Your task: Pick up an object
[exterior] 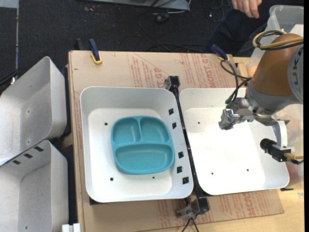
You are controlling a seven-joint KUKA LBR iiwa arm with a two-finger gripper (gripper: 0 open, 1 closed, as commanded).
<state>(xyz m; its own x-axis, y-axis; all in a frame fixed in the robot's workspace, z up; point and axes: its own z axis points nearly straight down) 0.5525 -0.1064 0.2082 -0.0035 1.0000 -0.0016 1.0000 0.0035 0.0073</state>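
Tool (228, 121) hangs over right bin (227, 178); teal plate (143, 145) fills left bin (96, 144).

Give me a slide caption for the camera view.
Grey KUKA arm's gripper over the right white bin; teal divided plastic plate lies in the left white bin.

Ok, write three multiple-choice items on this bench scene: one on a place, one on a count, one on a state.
1. Where does the teal plastic divided plate lie?
A. left white bin
B. right white bin
C. on the cardboard

2. How many compartments does the plate have?
A. two
B. three
C. five

3. How does the plate sit?
A. flat, open side up
B. upside down
C. propped on the bin wall

Answers: 1 A, it rests on the left bin's floor. 2 B, two small compartments above one long one. 3 A, its hollow compartments face the camera. The gripper hangs over the right bin.
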